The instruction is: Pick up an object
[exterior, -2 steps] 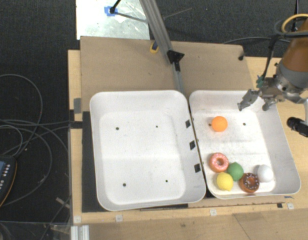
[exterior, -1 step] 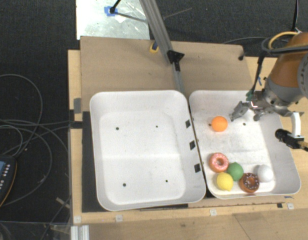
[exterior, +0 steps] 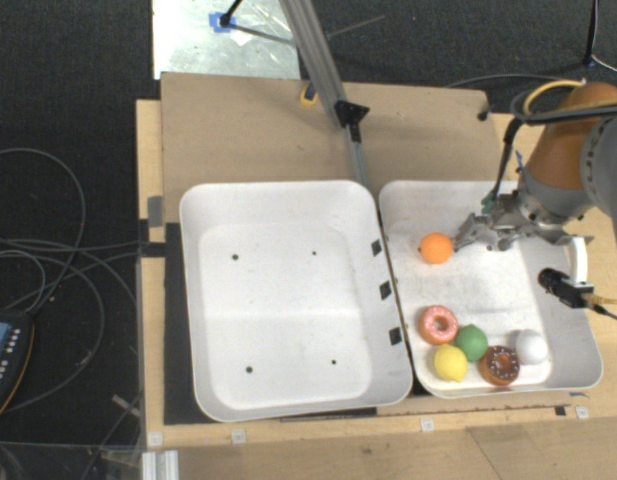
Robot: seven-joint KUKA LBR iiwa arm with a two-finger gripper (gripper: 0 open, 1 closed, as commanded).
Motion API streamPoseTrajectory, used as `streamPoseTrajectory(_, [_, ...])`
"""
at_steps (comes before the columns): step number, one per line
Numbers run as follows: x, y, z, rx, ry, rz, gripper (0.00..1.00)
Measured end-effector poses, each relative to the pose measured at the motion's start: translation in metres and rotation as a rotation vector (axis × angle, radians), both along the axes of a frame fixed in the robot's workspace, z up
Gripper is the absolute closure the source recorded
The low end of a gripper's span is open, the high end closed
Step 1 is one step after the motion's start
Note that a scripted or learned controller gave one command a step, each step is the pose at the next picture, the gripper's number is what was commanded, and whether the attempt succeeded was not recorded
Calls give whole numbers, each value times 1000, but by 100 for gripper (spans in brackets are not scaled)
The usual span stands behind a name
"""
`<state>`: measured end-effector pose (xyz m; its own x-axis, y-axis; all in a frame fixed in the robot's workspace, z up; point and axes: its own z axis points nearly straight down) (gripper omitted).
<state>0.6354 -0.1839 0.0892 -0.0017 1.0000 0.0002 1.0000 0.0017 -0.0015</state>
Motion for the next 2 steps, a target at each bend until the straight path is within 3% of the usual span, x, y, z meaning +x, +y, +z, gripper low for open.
streamPoseTrajectory(1, [2, -1, 14, -2, -7, 0, 100])
streamPoseTrajectory(2, [12, -1, 62, -2, -9, 3, 100])
